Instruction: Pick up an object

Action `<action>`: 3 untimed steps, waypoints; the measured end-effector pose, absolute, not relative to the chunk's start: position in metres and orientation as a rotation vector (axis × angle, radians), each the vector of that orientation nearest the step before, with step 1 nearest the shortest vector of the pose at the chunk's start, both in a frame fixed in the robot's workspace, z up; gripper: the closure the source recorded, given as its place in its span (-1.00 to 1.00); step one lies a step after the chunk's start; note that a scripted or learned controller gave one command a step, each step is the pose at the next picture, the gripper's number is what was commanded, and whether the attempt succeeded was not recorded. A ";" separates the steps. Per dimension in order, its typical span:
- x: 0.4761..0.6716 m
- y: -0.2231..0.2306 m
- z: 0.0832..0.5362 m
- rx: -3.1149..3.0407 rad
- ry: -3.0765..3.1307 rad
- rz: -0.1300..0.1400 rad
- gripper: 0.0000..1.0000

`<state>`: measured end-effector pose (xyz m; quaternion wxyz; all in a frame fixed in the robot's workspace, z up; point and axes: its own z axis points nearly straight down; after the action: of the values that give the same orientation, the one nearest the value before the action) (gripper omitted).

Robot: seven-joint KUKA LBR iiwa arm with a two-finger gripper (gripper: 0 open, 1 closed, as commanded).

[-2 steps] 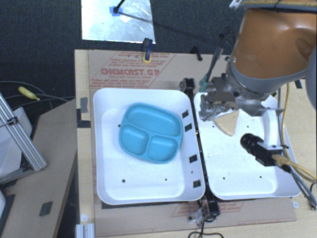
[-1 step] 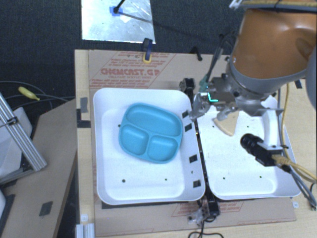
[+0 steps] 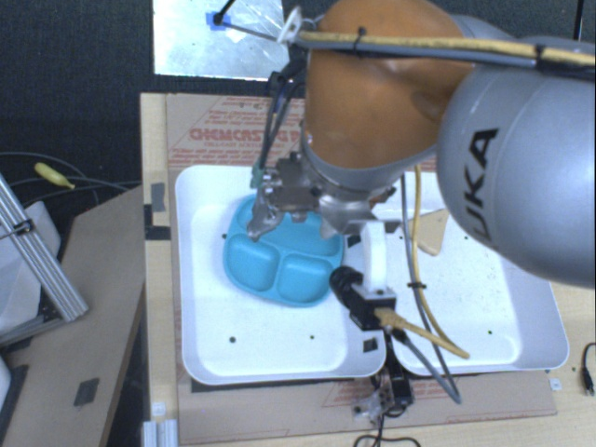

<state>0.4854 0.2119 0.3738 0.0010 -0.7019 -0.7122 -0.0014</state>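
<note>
One large grey KUKA arm (image 3: 503, 147) with its orange band fills the upper right of the camera view and reaches down over the left of two shallow white plastic bins (image 3: 200, 277) that sit side by side on the light wooden table (image 3: 112, 250). Next in size is the blue plastic divided tray (image 3: 279, 264), the likeliest thing to be picked up, lying in the middle of the left bin with its compartments facing up and its right side close to the wall shared with the right bin (image 3: 503, 296). A pale tan flat piece (image 3: 433, 231) lies in the right bin, partly hidden by cables. Smallest is the metal gripper (image 3: 265, 203), low over the tray's upper left rim and seemingly touching or just above it. I judge this to be the grasp stage: the descent onto the tray looks about complete, and the next move calls for closing firmly on the rim, then lifting straight up without the tray tipping or slipping out. How far the jaws stand apart I cannot tell, as the wrist hides them, and nothing is seen held between them.
</note>
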 end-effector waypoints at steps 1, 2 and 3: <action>0.486 0.236 0.373 -2.215 -2.228 -0.005 -1.00; 0.531 0.234 0.504 -2.221 -2.232 -0.026 -1.00; 0.529 0.235 0.508 -2.209 -2.235 -0.008 1.00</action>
<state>0.5292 0.2347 0.5076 -0.0005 -0.7029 -0.7113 -0.0026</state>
